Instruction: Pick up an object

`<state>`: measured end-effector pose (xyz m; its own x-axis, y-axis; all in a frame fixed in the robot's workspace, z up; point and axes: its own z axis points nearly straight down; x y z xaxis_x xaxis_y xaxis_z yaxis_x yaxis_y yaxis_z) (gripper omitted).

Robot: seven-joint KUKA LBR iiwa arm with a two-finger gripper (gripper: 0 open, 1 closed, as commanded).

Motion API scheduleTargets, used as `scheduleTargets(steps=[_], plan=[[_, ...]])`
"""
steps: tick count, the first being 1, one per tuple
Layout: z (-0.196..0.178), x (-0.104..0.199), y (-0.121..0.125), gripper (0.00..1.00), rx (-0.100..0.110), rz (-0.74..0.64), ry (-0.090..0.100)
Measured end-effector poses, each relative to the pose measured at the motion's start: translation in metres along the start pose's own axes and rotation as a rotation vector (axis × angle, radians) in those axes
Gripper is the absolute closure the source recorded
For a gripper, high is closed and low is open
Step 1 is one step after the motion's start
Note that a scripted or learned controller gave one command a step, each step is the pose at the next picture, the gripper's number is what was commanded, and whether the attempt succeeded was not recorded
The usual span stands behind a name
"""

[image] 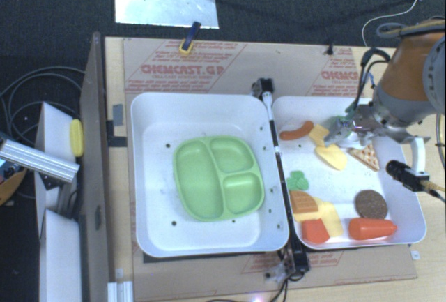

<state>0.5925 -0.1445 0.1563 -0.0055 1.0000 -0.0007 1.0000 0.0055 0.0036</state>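
Claw (pixel 343 130): I hover it low over the upper middle of the right bin (pixel 418 224), arm entering from 3 o'clock. I cannot tell whether it is apart or together; the tip is a small blurred grey mass.

Claw load: nothing is visibly clamped in it.

Nearest candidate: a yellow wedge (pixel 330 155), lying just at 6 o'clock of the claw, touching or very near it; contact cannot be resolved.

Other candidates, right bin: a red-orange sausage (pixel 297 131) at 9 o'clock of the claw; a pizza slice (pixel 364 155) at 4 o'clock; a green piece (pixel 297 179) near the left wall; a waffle-like orange piece (pixel 302 203) below it; a red block (pixel 315 231) at the lower left; a brown round patty (pixel 371 204) and an orange carrot-like piece (pixel 372 227) at the lower right.

Left bin (pixel 150 154): holds a green divided plate (pixel 217 177), well apart from the claw.

Table (pixel 209 67): carries both bins side by side.

Task status: approach appears done; I judge that grasp and lift are both left to do, since every object lies on the bin floor.

Next requirement: a confirmed grip on one item, most likely the yellow wedge, then a clean lift.
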Motion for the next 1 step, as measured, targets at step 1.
scheduleTargets(steps=[1], plan=[[0.0237,-0.0042,0.0032,0.00,0.003,0.003,0.000]])
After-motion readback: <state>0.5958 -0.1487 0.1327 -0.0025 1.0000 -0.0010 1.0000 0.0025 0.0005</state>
